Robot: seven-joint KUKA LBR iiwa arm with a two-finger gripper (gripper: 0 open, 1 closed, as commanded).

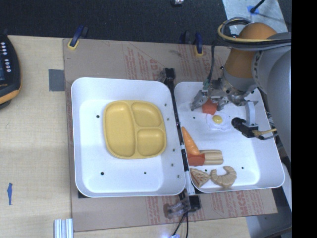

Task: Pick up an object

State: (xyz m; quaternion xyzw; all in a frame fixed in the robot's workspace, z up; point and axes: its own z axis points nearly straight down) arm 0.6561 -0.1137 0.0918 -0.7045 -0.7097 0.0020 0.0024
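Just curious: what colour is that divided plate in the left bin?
Pale yellow, the divided plate shows plainly in the camera view.

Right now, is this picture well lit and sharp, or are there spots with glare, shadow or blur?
Camera view: lighting is even and bright, washing out the white bins so their surfaces lose detail; soft shadow lies along the left bin's inner walls; the yellow divided plate is fairly sharp; around the claw things look small and slightly smeared; the floor at the top is dark.

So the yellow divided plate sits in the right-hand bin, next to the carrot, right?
Not quite. The camera view shows the yellow divided plate alone in the left bin. The carrot lies in the right bin, across the divide from it.
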